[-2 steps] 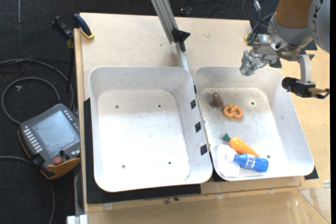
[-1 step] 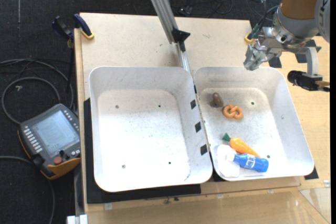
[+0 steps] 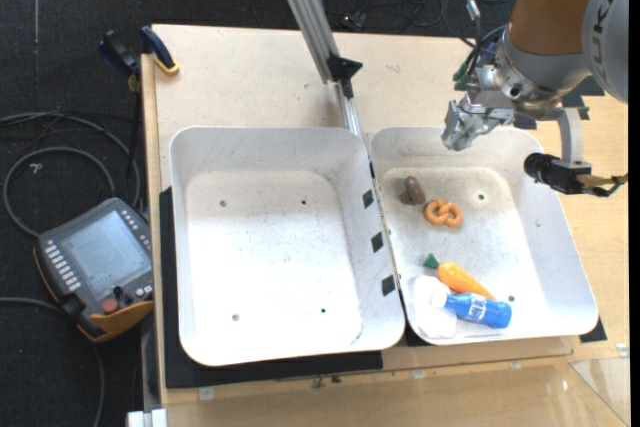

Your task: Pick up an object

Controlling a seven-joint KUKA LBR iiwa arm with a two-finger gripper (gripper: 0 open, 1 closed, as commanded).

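Right now the end effector [image 3: 464, 133] hangs over the right bin's [image 3: 560, 245] far edge — grip state impossible to tell. Nearest targets are the brown lump [image 3: 412, 190] and pretzel [image 3: 443, 213] — I'd centre over one, then descend straight

right bin [image 3: 545, 215] holding: brown lump [image 3: 412, 190] near back left | orange pretzel [image 3: 443, 213] lying flat beside it | carrot [image 3: 462, 278] lying slanted | blue bottle [image 3: 478, 310] lying across white cup [image 3: 432, 307], front

Claw [image 3: 462, 133] above right bin [image 3: 560, 245] far rim; pretzel [image 3: 443, 213], carrot [image 3: 463, 278] inside.
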